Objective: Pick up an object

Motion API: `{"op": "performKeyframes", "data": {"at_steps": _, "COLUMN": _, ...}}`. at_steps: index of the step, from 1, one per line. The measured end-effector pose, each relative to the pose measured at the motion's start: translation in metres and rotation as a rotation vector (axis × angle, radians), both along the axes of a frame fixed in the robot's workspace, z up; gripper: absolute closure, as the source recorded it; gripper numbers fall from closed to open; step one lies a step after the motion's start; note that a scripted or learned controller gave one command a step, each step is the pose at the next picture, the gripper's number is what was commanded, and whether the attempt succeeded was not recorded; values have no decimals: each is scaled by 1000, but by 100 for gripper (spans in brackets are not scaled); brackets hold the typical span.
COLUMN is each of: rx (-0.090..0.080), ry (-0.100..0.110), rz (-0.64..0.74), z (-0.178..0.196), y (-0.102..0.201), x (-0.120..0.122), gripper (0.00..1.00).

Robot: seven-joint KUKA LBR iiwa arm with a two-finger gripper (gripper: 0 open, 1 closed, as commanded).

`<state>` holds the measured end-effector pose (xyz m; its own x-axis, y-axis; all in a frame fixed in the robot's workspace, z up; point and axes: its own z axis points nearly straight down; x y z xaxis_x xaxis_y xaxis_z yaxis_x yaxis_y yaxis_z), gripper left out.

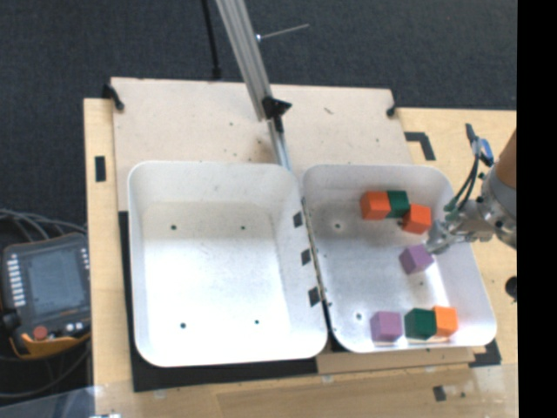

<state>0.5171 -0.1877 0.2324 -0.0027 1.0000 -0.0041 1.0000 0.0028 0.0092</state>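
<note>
Pincer (438, 236) low beside purple block (416, 259)

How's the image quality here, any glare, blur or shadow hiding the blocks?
Camera view: lighting even and soft, no hard glare on the white right bin. Blocks cast only faint shadows; the purple block and orange block read clearly. Overall focus is slightly soft, so the gripper is a blurry grey shape at the bin's right rim, detail lost.

arm: reaches in from right | gripper (446, 233): low, pointing left | fingers: unclear
</note>
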Motion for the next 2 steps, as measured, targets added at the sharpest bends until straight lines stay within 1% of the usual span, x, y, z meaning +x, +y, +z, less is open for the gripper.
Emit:
{"op": "performKeyframes", "data": {"at_steps": 1, "rx": 2, "ry": 4, "rz": 2, "z": 30, "y": -1, "x": 1, "gripper": 100}}
{"op": "performKeyframes", "data": {"at_steps": 2, "rx": 5, "ry": 8, "rz": 4, "z": 16, "y": 49, "x": 9, "gripper": 100}}
